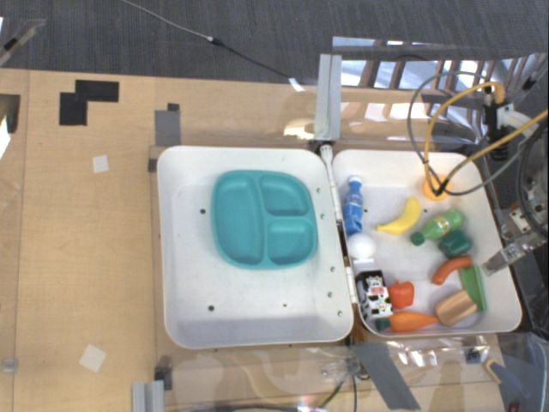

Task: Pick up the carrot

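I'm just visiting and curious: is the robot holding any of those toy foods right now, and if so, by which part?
Nothing is seen being held. The carrot lies in the right bin, near its front edge, with nothing gripping it.

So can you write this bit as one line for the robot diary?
task: pick up carrot | carrot: front of right bin, beside bread | not yet picked | left bin: teal plate

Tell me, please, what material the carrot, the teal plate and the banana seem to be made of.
Carrot: probably moulded plastic; even orange, smooth, slightly glossy skin.
Teal plate: likely hard plastic; one uniform colour, rounded moulded compartments, soft sheen.
Banana: apparently toy plastic; flat bright yellow, no natural spots. The picture is too small to be sure.
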Controlling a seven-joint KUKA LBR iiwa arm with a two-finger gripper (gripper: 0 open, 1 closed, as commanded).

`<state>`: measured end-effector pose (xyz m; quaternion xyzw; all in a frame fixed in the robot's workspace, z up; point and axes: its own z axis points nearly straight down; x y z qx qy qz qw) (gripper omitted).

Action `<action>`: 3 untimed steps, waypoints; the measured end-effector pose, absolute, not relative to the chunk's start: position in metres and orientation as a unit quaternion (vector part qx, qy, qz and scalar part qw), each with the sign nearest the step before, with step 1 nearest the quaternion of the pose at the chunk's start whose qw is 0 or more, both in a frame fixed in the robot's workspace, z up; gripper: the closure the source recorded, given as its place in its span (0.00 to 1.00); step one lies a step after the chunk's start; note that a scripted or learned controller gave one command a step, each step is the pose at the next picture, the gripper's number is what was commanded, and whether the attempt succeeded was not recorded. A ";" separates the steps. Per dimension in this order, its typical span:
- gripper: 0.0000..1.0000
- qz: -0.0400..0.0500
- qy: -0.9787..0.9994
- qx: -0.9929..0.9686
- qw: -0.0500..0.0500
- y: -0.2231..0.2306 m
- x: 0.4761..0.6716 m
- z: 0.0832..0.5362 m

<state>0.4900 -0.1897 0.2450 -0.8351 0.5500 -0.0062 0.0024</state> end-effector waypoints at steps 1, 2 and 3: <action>1.00 -0.005 0.421 -0.907 0.002 -0.196 0.498 0.354; 1.00 -0.007 0.263 -0.965 0.003 -0.194 0.538 0.423; 1.00 0.004 0.184 -0.983 0.004 -0.205 0.526 0.253</action>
